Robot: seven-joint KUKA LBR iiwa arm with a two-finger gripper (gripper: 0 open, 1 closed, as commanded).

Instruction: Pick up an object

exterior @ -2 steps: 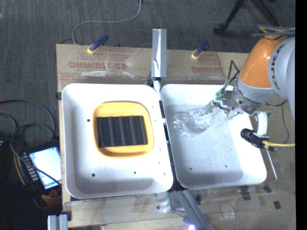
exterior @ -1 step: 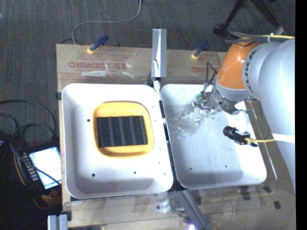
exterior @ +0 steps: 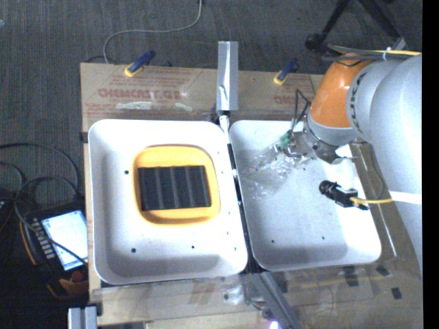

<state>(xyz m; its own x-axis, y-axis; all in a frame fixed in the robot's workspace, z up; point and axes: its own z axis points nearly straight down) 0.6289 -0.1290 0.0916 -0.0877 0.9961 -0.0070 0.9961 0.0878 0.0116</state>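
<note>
the arm (exterior: 384, 108), grey with an orange band, reaches in from the right and covers the right bin's (exterior: 309, 242) far corner. the cardboard-topped surface (exterior: 151, 91) carries faint red lettering, too washed out to read. in the left bin (exterior: 110, 245) a yellow tray with a dark ribbed insert (exterior: 175, 186) lies flat, long axis left to right. a crumpled clear plastic piece (exterior: 264, 173) lies in the right bin just beside the hand (exterior: 293, 144), hard to make out; whether the hand is spread or pressed together cannot be told.
</note>
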